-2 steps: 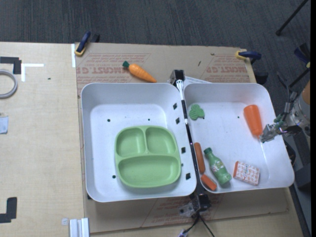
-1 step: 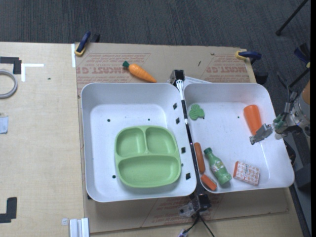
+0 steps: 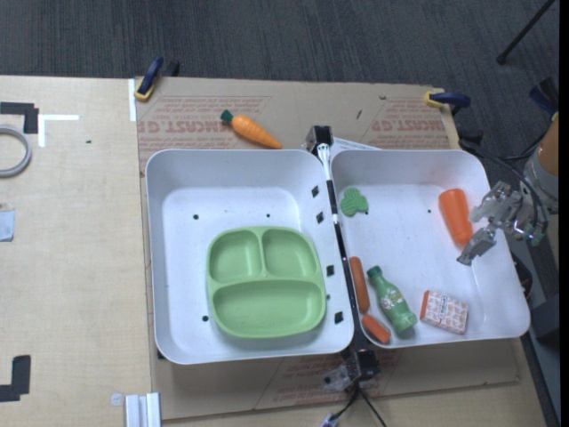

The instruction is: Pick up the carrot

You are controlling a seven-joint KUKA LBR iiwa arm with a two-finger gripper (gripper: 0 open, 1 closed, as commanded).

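An orange carrot [image 3: 252, 131] with a green top lies on the cardboard behind the left bin [image 3: 178, 185], outside both bins. In the right bin [image 3: 409, 176] a plain orange cylinder [image 3: 455, 214] lies near the right wall. My gripper [image 3: 481, 229] hangs over that bin's right rim, just to the right of the cylinder. Its two grey fingers are spread apart with nothing between them. The carrot is far to the gripper's left.
A green divided plate [image 3: 267, 281] sits in the left bin. The right bin also holds a green leafy piece [image 3: 354, 202], a sausage [image 3: 358, 283], a green bottle [image 3: 392, 302], a small red-orange piece [image 3: 376, 329] and a cracker pack [image 3: 443, 311]. Blue clamps [image 3: 149, 78] hold the cardboard.
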